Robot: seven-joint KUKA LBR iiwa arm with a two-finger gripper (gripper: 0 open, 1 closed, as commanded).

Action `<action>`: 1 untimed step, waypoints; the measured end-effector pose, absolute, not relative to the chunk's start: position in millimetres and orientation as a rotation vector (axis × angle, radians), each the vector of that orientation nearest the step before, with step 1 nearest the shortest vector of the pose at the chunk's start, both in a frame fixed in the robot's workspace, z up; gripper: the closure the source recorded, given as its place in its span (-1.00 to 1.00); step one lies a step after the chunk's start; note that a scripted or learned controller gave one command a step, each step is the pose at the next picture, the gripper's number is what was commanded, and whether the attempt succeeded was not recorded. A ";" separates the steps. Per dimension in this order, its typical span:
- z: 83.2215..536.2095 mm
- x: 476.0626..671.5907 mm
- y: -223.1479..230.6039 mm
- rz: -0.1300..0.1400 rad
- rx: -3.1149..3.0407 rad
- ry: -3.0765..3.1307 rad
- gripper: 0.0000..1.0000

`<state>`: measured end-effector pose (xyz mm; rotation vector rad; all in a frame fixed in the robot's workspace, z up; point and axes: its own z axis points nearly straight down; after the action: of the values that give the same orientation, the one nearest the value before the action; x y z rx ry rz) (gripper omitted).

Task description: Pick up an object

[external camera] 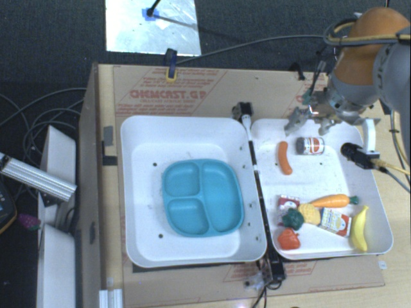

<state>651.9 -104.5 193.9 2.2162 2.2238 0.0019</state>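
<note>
A grey robot gripper [311, 122] hovers with its jaws spread wide and empty just above a small red-and-white can [311, 146] lying on its side in the right white bin [379, 218], seemingly lined up to grab it.

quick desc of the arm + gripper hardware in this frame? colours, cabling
The arm is grey with a rounded orange band above the wrist. Dark cables loop over the orange section and run down toward the wrist. The gripper is grey metal with two splayed fingers; small details near its base are too blurred to make out. No readable markings.
</note>
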 end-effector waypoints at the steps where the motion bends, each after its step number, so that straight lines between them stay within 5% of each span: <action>1: 136.5 642.7 -82.3 -0.001 2.216 2.228 -1.00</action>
<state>642.7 -82.3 136.5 2.2156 2.2281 -0.0005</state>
